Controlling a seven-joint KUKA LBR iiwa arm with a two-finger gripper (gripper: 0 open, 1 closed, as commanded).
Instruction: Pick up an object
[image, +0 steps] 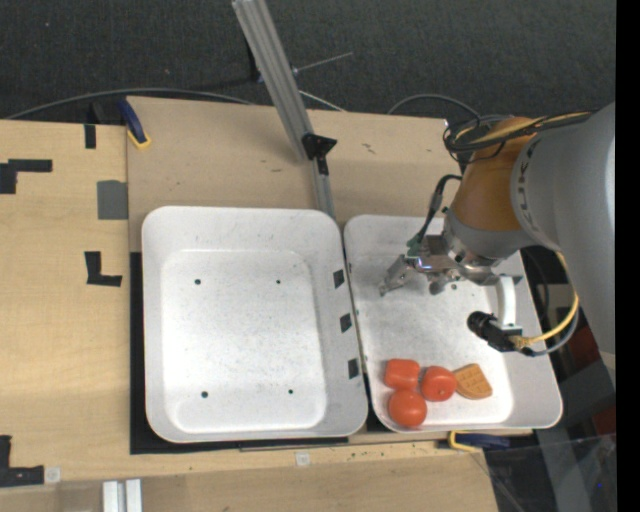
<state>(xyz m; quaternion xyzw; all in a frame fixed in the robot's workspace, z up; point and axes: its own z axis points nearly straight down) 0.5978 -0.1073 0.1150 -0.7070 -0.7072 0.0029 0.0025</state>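
Observation:
Three red rounded objects lie in a cluster at the front of the right bin (430, 325): one (402, 373) on the left, one (437, 383) on the right and one (407, 408) in front. An orange-brown wedge (473, 381) lies just right of them. My gripper (411, 287) hangs over the back half of that bin, well behind the cluster. It is open, with nothing between its fingers.
The left bin (150, 300) sits beside the right one, their rims meeting in the middle. A grey metal pole (285, 85) slants in from the top to the gap between the bins. A black connector and yellow cable (500, 335) hang off the arm over the right bin.

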